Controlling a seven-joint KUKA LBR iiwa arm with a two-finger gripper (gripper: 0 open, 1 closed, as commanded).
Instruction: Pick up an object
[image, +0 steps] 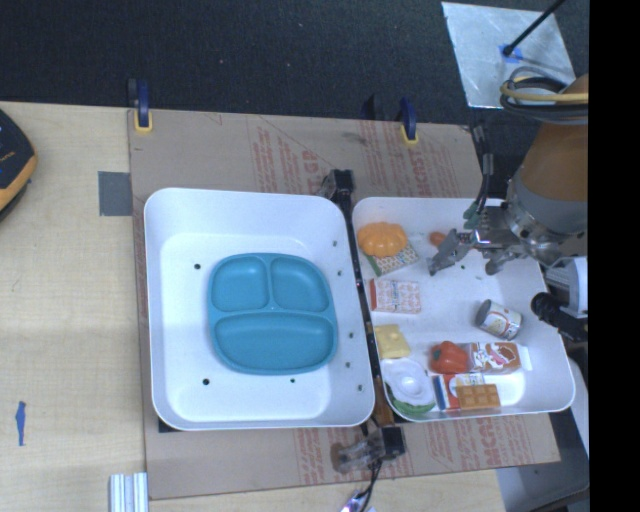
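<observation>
1. nearest the camera, at the near rim of the right bin (560, 400), lie a white round cup (408, 385) and a flat box (478, 395) printed with waffles.
2. just behind these rest a red tomato-like piece (450, 356) touching a white and red packet (495, 357), with a yellow block (390, 342) to their left.
3. small tin can (498, 319) lies on its side near the bin's right wall.
4. white carton (396, 296) with red print sits mid-bin; behind it an orange fruit (382, 239) lies on a green-edged card (395, 261).
5. grey arm (555, 170) enters from the right; its hand (472, 254) hangs over the far part of the right bin, two fingers spread apart with nothing between them, close to a small orange piece (438, 238).
6. left bin (160, 330) holds a blue divided plate (272, 312) at its centre.
7. both bins stand on a brown sheet (250, 160) clamped to the pale worktop (60, 330).
</observation>
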